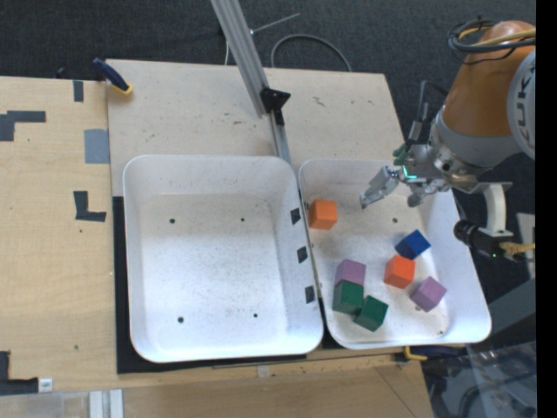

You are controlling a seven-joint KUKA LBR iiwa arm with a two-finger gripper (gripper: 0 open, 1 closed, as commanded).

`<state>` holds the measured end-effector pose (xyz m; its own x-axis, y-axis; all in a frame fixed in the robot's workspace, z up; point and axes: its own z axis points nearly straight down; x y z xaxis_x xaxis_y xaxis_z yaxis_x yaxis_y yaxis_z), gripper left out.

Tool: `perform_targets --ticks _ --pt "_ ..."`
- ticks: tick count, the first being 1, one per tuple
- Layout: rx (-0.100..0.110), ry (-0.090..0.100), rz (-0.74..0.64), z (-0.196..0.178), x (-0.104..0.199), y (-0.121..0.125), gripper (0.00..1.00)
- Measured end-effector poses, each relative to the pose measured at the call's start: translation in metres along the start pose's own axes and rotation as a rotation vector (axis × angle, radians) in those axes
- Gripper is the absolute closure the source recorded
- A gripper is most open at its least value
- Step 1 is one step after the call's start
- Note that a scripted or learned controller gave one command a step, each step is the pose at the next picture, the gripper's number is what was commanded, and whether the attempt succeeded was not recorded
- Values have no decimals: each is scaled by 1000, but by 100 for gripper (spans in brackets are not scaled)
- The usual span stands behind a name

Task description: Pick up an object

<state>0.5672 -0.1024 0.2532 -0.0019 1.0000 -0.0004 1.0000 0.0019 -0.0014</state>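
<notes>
Overhead, tool [393, 192] spread open and holding nothing above the right bin [461, 320], orange cube [323, 214] to its left, other cubes nearer the bin's front.

The two shallow white plastic bins, the left bin [148, 225] and the right bin [466, 307], looked smooth with a slight sheen, their floors speckled with fine dark marks. The light wooden bench top [174, 111] was matt and scuffed, with grey tape patches [96, 144] stuck flat on it. The long slanting metal rail [239, 37] had a dull brushed-aluminium finish. The small coloured cubes looked matt and soft-edged, like foam: an orange cube [323, 214], a blue cube [412, 244], a dark green cube [348, 297]. The arm's orange band [483, 85] shone glossy like moulded plastic.
</notes>
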Motion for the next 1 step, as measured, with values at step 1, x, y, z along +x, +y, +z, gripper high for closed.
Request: perform_targets --ticks 1 --pt "0 0 0 0 0 0 0"
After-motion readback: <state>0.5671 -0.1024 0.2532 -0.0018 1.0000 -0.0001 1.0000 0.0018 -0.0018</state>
